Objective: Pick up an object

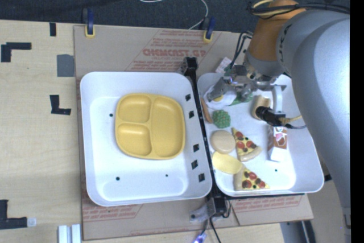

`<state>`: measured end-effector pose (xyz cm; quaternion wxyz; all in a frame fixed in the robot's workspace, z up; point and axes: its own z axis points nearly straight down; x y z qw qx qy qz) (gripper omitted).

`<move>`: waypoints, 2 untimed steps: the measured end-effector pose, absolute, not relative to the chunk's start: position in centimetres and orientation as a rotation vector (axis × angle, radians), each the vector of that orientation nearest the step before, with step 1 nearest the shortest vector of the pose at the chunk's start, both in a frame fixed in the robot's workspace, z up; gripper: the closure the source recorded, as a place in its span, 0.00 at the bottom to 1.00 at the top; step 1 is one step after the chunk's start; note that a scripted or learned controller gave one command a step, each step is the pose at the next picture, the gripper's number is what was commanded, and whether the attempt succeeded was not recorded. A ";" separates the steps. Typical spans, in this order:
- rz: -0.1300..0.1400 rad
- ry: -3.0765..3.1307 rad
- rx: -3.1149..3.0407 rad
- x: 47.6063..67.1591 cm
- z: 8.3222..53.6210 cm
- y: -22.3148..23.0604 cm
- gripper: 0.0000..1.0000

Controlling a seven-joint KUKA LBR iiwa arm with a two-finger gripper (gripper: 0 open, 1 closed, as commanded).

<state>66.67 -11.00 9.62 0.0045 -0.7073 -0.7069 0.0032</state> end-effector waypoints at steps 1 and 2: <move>-0.004 -2.233 -2.230 65.7 9.0 -9.7 0.00; 0.015 -2.216 -2.213 66.7 8.8 -10.1 0.00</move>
